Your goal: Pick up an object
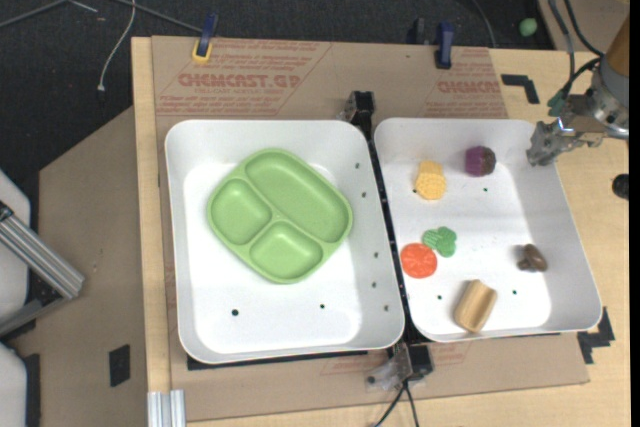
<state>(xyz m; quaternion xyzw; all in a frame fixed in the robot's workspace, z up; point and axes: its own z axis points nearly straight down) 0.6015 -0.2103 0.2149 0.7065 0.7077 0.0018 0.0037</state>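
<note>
From the camera view above the bench we see the pincer (pixel 545 143) at the right bin's (pixel 560 215) far right rim, hanging from the grey wrist that enters at the frame's right edge. It carries nothing that we can see, and whether it is spread or pressed together we cannot tell at this size.

The task's candidates, 6 small items, all lie in that right bin. Nearest the pincer, just to its left, sits the round purple toy fruit (pixel 480 159). Further left is the yellow knobbly corn-like piece (pixel 430 182). Below the pincer, toward the near side, lies the small brown lump (pixel 531 259) by the right wall. Well down and left of the pincer are the green leafy toy (pixel 439 239) touching the orange-red round slice (pixel 419 260), and the tan cylinder like a cork (pixel 474 305) near the front rim.

The left bin (pixel 200 245), far left of the pincer, holds the pale green plastic plate with 3 compartments (pixel 281 215).

We judge the risks thus: descending here could strike the rim; the round purple fruit may roll from closing fingers; the touching green and orange pieces could both be nudged.
</note>
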